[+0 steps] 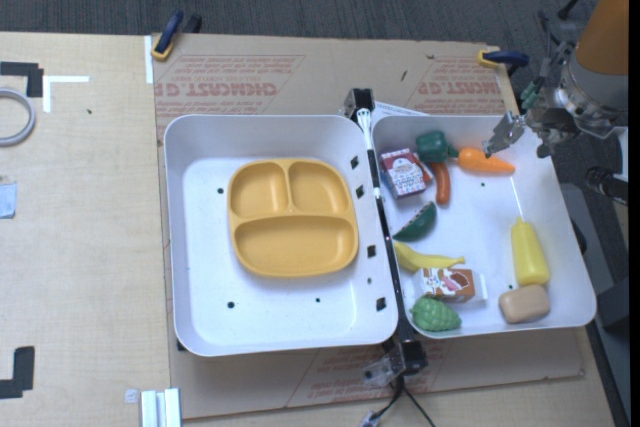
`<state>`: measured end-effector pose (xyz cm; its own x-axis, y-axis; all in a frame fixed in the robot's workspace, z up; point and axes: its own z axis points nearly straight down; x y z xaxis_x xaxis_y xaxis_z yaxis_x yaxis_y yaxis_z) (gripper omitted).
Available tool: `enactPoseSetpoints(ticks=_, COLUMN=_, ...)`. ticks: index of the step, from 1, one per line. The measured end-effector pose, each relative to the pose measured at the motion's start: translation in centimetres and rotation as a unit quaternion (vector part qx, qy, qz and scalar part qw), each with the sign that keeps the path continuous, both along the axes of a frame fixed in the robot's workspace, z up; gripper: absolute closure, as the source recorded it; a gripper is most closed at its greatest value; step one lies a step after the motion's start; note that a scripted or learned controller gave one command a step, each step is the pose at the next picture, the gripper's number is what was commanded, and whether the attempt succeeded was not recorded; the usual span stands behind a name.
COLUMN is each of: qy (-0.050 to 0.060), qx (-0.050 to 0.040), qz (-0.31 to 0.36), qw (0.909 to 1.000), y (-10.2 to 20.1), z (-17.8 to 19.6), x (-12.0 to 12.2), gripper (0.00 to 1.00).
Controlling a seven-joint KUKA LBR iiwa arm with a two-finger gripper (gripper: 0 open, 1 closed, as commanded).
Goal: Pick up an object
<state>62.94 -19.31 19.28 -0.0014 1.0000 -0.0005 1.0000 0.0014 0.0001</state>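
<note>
My gripper [503, 135] hangs at the far right corner of the right bin [480, 215], just above the right end of an orange carrot [485, 162]. Nothing shows as lifted with it. Around the carrot lie a dark green pepper [433, 145], a red-and-white carton [404, 173] and a small red sausage [442, 185]. Further forward lie a green pickle [417, 222], a banana [425, 258], a brown snack packet [450, 285], a leafy green piece [435, 315], a yellow bottle shape [528, 252] and a tan bread roll [524, 303].
The left bin [200, 265] holds a yellow divided plate [293, 215]. Black clips [360, 102] join the bins at the back, with another clip [400, 355] at the front. Cardboard lies under both bins. A blue clamp [168, 33] sits at the back left.
</note>
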Motion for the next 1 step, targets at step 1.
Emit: enactPoseSetpoints(ticks=1, qy=0.0, qx=0.0, qz=0.041, qw=0.9991, y=2.34, z=-10.01, x=1.45, gripper=0.0)
